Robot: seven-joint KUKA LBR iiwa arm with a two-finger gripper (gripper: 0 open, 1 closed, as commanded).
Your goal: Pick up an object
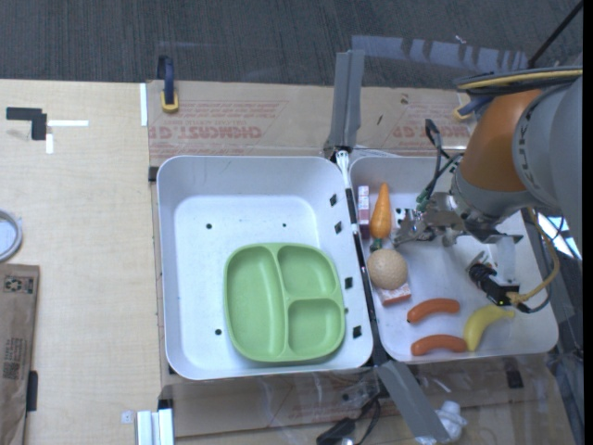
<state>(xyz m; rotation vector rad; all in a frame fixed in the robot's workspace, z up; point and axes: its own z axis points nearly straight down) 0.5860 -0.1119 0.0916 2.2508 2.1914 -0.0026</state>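
Two glossy sausages (434,310), smooth tapered carrot (381,213); gripper (412,228) opening unclear.

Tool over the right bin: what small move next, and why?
Probably shift slightly toward the carrot and then lower. The tool sits just beside it in the right bin, with nothing visible in its grip. The carrot is the nearest object; the round bun and the sausages lie further off.

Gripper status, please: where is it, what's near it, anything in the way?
Gripper low in right bin, nothing seen held. Carrot just left of it, round bun below. Sausages and banana farther off, not blocking.
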